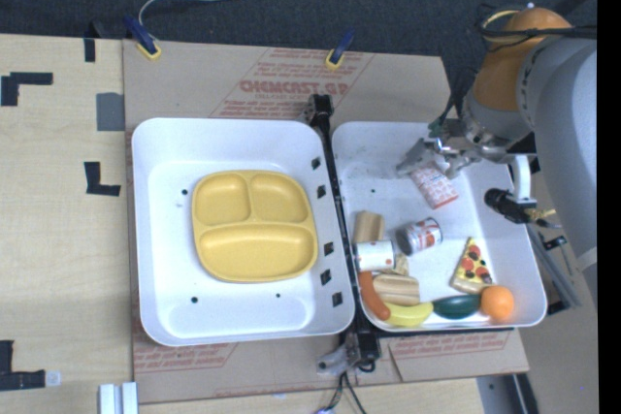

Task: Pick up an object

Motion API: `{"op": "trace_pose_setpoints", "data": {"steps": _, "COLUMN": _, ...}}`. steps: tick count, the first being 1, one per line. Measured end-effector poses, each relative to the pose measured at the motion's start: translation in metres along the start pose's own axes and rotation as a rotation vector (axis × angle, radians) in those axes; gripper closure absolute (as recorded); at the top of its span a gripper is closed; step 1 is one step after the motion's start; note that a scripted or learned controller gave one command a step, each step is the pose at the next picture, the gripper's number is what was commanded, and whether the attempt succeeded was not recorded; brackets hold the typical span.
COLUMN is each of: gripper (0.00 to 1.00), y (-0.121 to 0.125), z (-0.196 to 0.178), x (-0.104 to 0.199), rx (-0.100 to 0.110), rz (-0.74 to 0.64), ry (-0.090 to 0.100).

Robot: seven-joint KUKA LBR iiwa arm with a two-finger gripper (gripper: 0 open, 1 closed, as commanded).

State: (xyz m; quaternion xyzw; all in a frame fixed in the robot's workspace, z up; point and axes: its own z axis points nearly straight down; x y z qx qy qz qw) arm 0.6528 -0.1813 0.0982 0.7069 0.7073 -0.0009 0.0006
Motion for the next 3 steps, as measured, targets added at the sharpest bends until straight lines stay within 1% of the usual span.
{"op": "trace_pose_setpoints", "data": {"steps": 1, "gripper": 0.00, "y": 0.016, "z": 0.012, "x": 0.009, "rx": -0.002, "rz": -0.001, "ry": -0.001}}
{"op": "trace_pose_setpoints", "data": {"steps": 3, "gripper": 0.00, "y": 0.016, "z": 0.012, "x": 0.042, "rx": -0.003, "rz": -0.001, "ry": -0.001}}
